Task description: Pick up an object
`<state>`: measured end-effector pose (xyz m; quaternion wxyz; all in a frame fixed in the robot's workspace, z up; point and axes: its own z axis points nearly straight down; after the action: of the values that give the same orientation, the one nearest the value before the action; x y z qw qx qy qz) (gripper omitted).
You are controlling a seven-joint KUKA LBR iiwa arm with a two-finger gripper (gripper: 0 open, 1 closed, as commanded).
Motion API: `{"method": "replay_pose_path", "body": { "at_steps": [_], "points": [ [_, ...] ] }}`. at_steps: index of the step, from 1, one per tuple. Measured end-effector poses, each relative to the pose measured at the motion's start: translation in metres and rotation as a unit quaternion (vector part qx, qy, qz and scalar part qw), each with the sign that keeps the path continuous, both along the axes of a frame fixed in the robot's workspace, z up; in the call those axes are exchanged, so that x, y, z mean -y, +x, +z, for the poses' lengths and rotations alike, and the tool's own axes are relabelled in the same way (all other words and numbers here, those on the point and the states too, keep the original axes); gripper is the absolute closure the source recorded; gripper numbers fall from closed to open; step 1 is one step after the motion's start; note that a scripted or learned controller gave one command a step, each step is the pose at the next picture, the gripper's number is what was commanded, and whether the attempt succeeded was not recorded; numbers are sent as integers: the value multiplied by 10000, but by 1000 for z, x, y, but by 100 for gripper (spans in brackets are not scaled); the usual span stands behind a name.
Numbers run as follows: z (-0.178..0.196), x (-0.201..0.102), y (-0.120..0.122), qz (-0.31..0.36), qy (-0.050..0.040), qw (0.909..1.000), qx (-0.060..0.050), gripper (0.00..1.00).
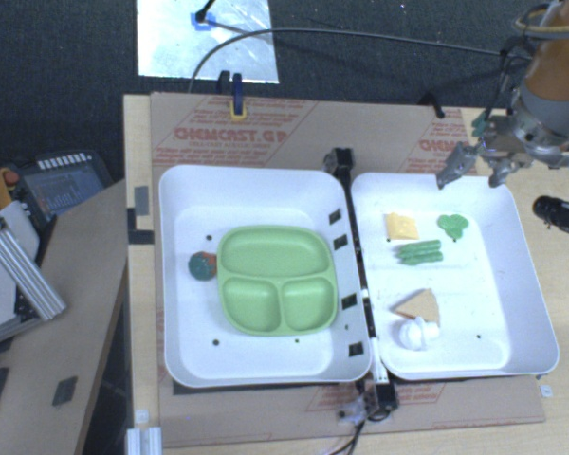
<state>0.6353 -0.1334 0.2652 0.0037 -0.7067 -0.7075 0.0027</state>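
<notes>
My gripper (476,172) hangs open above the far edge of the right bin (522,282), with nothing between its fingers. Below it in that bin lie a yellow block (401,226), a small green leafy piece (452,224), a bunch of green beans (418,251), a tan wedge (419,304) and a white round piece (413,334). The yellow block and the leafy piece are nearest to the gripper, a little in front of it.
The left bin (185,207) holds a green divided tray (273,280) and a small teal and brown ball (202,266) beside it. A black divider (351,254) joins the bins. A cable (360,34) runs along the back.
</notes>
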Motion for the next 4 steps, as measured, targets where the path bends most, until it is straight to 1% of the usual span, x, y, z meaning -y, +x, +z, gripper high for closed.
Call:
{"method": "replay_pose_path", "body": {
  "at_steps": [1, 2, 3, 4],
  "points": [
    [7, 0, 2, 10, -8, 10000, 53, 0],
    [-39, -8, 5, 23, -6, 10000, 39, 0],
    [-81, -8, 1, 3, -9, 10000, 45, 0],
    [-143, -10, -4, 0, -5, 10000, 31, 0]
  ]
}}
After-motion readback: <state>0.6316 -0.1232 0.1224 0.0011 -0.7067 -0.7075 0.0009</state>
